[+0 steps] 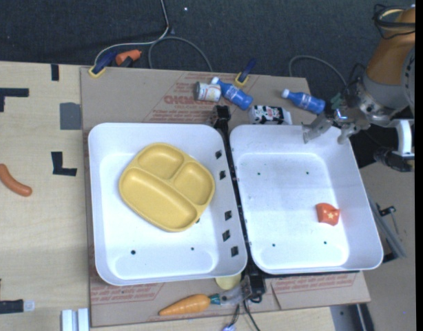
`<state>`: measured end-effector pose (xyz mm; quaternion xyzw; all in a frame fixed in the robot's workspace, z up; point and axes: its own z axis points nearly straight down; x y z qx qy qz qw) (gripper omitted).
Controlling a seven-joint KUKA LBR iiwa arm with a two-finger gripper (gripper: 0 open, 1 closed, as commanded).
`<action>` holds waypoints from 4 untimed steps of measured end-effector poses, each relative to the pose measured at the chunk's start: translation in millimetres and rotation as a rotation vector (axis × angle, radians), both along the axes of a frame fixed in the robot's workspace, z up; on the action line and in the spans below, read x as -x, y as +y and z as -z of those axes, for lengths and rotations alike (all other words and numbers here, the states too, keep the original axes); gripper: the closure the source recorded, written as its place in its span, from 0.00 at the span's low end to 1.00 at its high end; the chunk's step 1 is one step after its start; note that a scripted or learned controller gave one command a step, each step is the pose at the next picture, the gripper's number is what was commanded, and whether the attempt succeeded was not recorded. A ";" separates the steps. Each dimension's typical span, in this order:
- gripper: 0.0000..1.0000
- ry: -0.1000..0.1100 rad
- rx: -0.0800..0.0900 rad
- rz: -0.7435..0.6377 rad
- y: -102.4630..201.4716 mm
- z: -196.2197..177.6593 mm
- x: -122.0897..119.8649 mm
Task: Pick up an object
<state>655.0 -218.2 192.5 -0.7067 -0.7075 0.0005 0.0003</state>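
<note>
Tool [328, 131] at the far right, just above the back rim of the right bin [287, 192], at the end of the grey arm [387, 64] with its orange band. Fingers spread apart, pinching nothing.

Inside the right bin, toward its right wall and a little nearer the front than the middle: a small red toy fruit [327, 214], alone on the white floor, well apart from the tool.

In the left bin [105, 250]: a yellow divided plate [167, 186], three compartments, lying flat and turned at an angle, filling most of the middle.

Under both bins, a brown cardboard sheet [136, 95] on the wooden surface [32, 143]. On the cardboard behind the bins: a small white bottle [208, 89] lying on its side, just beside it a blue bottle [235, 94], farther right a second blue bottle [304, 101] near the tool, and between them a small black-and-white packet [270, 114] against the right bin's back rim. At the cardboard's far edge, an orange-and-yellow clamp [115, 59] and a blue clamp [247, 71].

In front of the bins, a toy carrot [186, 305] lying along the cardboard's near edge. Far left on the surface, a toy sausage [14, 180], well apart from both bins, among black tape marks [60, 164].
</note>
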 end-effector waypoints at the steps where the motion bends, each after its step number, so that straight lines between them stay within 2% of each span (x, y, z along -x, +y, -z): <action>1: 0.00 0.006 -0.001 0.002 -5.6 37.0 60.6; 2: 0.00 -0.004 0.003 0.000 8.7 109.6 108.3; 3: 0.00 -0.012 0.005 0.001 3.1 104.4 154.4; 4: 0.00 -0.011 0.007 0.001 47.3 104.9 169.1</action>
